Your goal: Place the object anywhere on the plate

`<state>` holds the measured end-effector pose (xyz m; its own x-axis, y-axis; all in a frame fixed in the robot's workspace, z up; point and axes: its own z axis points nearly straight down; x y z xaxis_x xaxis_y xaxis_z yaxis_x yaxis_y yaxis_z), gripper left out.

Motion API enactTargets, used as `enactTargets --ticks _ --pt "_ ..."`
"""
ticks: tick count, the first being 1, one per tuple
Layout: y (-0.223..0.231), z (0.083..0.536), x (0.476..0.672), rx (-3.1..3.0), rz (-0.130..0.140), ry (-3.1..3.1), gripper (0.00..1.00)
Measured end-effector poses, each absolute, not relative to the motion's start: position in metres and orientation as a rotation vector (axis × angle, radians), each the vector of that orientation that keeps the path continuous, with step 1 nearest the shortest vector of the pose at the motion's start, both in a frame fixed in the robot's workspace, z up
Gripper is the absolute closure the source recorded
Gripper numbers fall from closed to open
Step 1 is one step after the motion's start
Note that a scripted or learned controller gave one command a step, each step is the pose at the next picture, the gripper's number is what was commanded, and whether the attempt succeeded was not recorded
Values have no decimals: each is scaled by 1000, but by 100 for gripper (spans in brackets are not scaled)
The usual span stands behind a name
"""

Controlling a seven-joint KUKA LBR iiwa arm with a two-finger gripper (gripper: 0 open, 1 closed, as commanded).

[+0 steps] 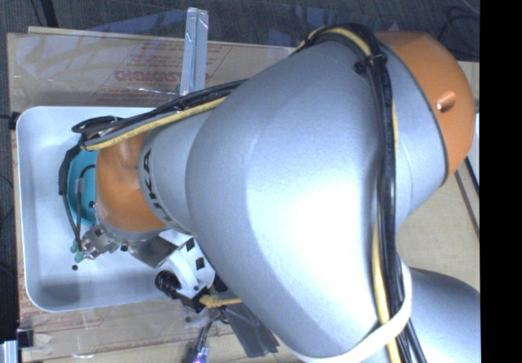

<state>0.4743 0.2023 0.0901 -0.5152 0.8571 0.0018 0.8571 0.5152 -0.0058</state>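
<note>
Plate [79,182], teal, glimpsed in left bin [37,190] beneath the arm [310,206]; likely rigid, slick. Object hidden, so grip point unjudged. Gripper state cannot be told.

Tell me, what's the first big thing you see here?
The huge grey robot arm fills the middle and right, with an orange band at the upper right. It reaches into the white bin on the left, where something teal peeks out beside another orange band.

arm [310,206]: smooth satin grey metal (perhaps painted) | bin [37,190]: glossy white plastic | bench [73,59]: matt wood
</note>
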Motion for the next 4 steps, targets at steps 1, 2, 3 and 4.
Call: enactTargets --ticks 1,2,3,4 --pt "201 188 478 -980 1 -2985 100" --pt "138 225 547 -899 2 -3010 100" --pt "219 98 512 -1247 -11 -2893 100" --pt "204 142 608 -883 -14 -3004 100"
